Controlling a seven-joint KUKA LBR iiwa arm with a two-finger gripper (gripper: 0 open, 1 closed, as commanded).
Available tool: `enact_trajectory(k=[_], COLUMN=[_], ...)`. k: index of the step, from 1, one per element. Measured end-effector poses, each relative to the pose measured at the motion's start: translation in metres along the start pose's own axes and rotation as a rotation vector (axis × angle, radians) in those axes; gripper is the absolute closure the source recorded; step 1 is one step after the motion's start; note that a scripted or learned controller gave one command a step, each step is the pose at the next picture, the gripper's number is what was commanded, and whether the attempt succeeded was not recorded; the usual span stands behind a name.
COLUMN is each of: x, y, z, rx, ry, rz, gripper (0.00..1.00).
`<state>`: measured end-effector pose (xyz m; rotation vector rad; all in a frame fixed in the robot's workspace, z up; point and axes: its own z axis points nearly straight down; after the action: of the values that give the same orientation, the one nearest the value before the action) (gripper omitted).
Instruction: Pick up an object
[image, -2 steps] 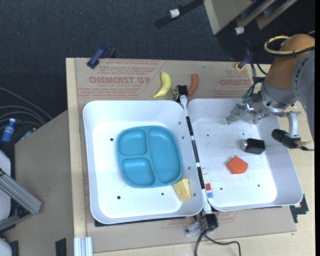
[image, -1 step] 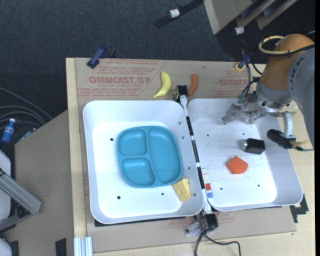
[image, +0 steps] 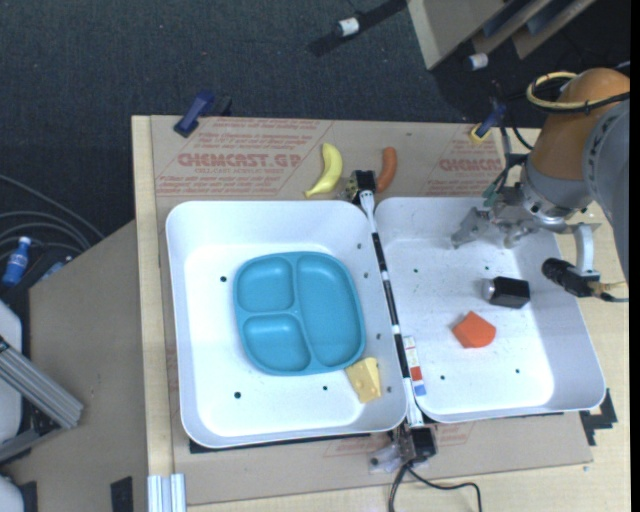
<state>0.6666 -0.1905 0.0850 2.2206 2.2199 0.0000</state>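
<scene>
Bench with two white bins, arm over right bin (image: 560, 390).
We see gripper (image: 492, 226) spread open, nothing held, above black block (image: 509, 291); orange block (image: 474, 330) just beyond, likely next grab.

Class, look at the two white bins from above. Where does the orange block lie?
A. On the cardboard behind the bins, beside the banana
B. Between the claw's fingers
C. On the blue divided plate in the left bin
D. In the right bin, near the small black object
D: the orange block lies on the floor of the right bin, just below the small black object, apart from the claw.
</scene>
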Motion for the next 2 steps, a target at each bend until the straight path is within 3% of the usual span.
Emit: enact_trajectory(k=[2], x=[-0.003], y=[0.0], z=[0.0], rx=[0.0], ry=[0.0], rz=[0.0], gripper=[0.0])
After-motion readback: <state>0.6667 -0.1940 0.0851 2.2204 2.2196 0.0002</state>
